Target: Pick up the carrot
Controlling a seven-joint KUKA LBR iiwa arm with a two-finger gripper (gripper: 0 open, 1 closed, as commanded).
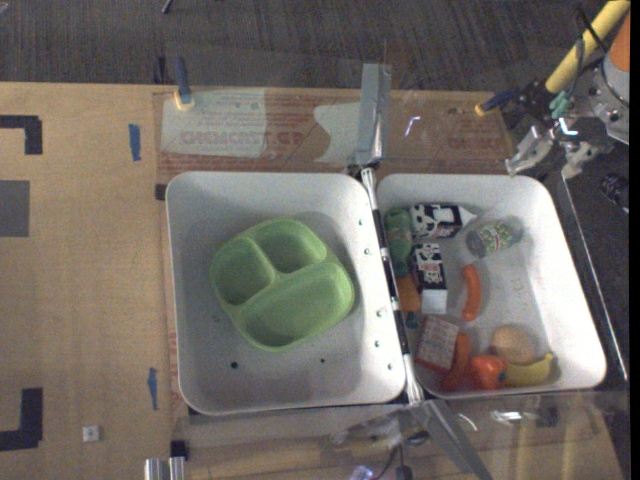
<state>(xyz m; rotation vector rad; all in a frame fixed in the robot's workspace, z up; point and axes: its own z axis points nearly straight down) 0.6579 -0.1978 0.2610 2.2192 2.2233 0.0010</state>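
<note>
Camera view shows the two white bins [190, 268], the left one bearing a green divided plate [283, 283], both lying below and left of the gripper [548, 146], which hangs over the right bin's far corner; whether it is open or closed cannot be told. The carrot [471, 292], a small orange toy, lies mid-bin, below and left of the gripper, near a milk carton [429, 268]. It looks light, stiff and smooth, so a pinch across its middle seems best.

Arm [612, 28] cut off by right edge; small items [448, 353] in right bin overlap, blurred.
</note>
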